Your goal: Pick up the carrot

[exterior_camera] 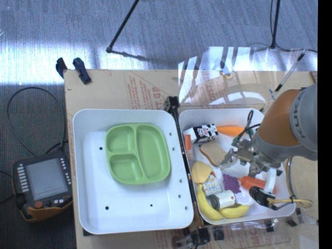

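Observation:
The carrot is an orange tapered piece lying near the back wall of the right bin, just right of a small cow-patterned carton. My gripper hangs over the middle of that bin, in front of and slightly right of the carrot and apart from it. It sits above a bread slice and a purple bunch of grapes. The grey arm with its orange band covers the bin's right side.
The right bin also holds a banana, a yellow rounded fruit, a small can and a second orange object. In the left bin lies a green divided plate. A pendant rests on the floor at the left.

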### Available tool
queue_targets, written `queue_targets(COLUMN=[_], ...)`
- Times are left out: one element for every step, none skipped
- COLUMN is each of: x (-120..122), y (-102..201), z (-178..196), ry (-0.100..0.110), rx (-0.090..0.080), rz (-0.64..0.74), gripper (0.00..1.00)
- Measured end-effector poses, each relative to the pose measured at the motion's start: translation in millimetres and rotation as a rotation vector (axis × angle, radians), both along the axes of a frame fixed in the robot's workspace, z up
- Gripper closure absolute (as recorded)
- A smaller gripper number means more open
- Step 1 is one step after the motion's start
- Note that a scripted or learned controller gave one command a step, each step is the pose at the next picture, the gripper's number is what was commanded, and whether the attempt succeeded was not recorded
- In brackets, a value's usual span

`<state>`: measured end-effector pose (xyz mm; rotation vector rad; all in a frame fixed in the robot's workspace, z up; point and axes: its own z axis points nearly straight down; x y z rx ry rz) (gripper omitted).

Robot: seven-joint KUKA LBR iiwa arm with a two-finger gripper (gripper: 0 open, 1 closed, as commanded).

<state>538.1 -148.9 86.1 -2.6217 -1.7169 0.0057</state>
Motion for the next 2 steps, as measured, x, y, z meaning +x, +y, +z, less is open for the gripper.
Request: queue_targets(x=[-42.3,23.2], y=[-47.4,-50.2], z=[26.1,194.0], ry=[-0.003,-0.014], rx=[0.0,-0.005], rz=[0.202,0.66], gripper=[0.0,0.0])
